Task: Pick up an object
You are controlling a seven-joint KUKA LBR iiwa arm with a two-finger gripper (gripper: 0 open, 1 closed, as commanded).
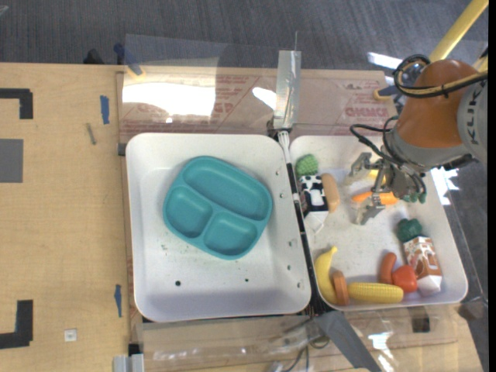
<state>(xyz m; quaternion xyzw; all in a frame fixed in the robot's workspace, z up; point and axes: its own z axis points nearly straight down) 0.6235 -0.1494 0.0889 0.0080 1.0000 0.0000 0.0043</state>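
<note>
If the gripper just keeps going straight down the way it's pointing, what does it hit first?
Probably the small orange piece, which lies right at the gripper. Past it is the bare floor of the right bin. Depth is hard to judge from this slanted view, so it may already be touching.

Small orange carrot [373, 198], lying roughly level, sits between the claw [375, 192] fingers, in the upper middle of the right bin [457, 285], apart from the other toys.

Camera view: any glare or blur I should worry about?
Camera view: strong glare on the clear panel behind the left bin; bright patch right of the right bin; toys sharp, the pincer soft and cluttered by cables.
</note>
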